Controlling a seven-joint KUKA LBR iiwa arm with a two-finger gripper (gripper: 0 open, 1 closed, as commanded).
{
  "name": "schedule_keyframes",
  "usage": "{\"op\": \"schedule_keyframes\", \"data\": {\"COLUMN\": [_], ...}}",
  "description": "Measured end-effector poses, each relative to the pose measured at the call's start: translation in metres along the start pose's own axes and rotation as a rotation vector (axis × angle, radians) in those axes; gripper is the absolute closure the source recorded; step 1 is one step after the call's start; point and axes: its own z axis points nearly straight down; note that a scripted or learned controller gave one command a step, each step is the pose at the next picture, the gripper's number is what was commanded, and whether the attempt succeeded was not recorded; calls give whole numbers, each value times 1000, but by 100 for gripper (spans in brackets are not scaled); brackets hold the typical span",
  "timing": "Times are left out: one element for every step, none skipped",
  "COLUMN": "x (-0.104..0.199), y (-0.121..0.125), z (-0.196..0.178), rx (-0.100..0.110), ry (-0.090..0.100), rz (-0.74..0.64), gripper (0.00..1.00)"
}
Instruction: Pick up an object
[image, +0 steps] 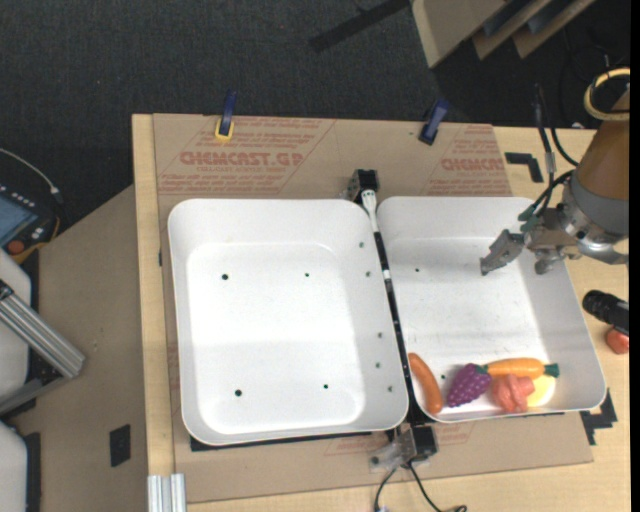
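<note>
At 6 o'clock in the right bin (560, 300), 4 toys wait (purple grapes (467, 384) easiest); the gripper (520, 255), jaws apart, should descend centred.

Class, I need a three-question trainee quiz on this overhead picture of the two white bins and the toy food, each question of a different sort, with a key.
1. True or false: the purple plastic grape bunch lies in the left shallow white bin.
2. Multiple choice: the toy food sits along which edge of the right shallow white bin? A) far edge B) near edge C) centre
3. Fill in: the long orange plastic sausage lies beside the ______ that separates the bins.

Key
1. False: it is in the right bin, between the sausage and the orange plastic carrot.
2. B, well apart from the grey two-finger gripper, which is above the far part.
3. Divider.
</note>
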Motion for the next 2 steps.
{"op": "schedule_keyframes", "data": {"x": [-22, -36], "y": [-30, -86], "z": [-211, -354], "rx": [-21, -21], "ry": [-8, -9], "rz": [1, 3], "gripper": [0, 0]}}
